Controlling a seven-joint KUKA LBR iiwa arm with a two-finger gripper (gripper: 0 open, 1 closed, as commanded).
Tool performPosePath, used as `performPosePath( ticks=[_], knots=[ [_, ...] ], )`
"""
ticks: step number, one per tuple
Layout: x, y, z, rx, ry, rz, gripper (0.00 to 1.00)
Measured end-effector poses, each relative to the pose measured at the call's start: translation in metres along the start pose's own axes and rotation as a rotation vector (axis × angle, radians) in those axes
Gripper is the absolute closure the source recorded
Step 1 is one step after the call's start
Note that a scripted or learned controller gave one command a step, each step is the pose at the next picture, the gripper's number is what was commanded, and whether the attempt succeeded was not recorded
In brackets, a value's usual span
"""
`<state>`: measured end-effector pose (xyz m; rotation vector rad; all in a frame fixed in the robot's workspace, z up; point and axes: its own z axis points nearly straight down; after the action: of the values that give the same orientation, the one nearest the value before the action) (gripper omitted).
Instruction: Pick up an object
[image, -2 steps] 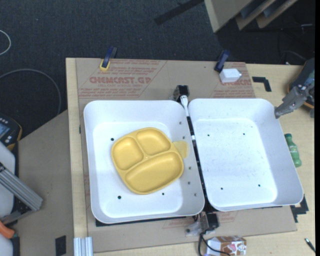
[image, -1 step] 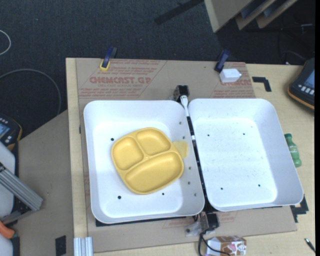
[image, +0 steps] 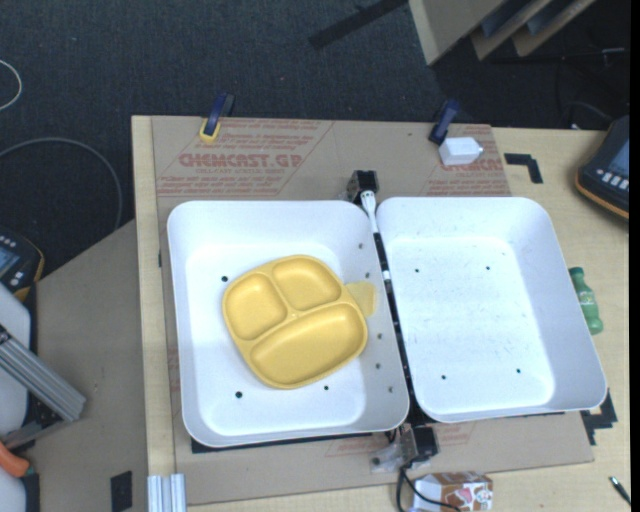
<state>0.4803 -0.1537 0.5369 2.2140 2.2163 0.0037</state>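
Note:
A yellow divided plate (image: 293, 320) with three compartments lies in the left white bin (image: 200, 240), near its middle and turned at a slant. A small pale yellow object (image: 362, 297) peeks out from under the plate's right edge, partly hidden by it.
The right white bin (image: 480, 300) sits beside the left one, with a black strip (image: 385, 280) along the seam. Clamps (image: 213, 117) and a white block (image: 460, 151) hold the cardboard at the back. A green item (image: 586, 300) lies right of the bins.

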Motion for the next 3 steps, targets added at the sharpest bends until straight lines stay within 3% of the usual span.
performPosePath(
  ticks=[1,2,3],
  knots=[
    [0.010,-0.003,0.127,0.022,0.008,0.002,1.00],
    [0.008,-0.001,0.109,0.001,0.001,0.000,1.00],
    [0.090,-0.002,0.139,0.013,0.007,-0.008,1.00]
  ],
)
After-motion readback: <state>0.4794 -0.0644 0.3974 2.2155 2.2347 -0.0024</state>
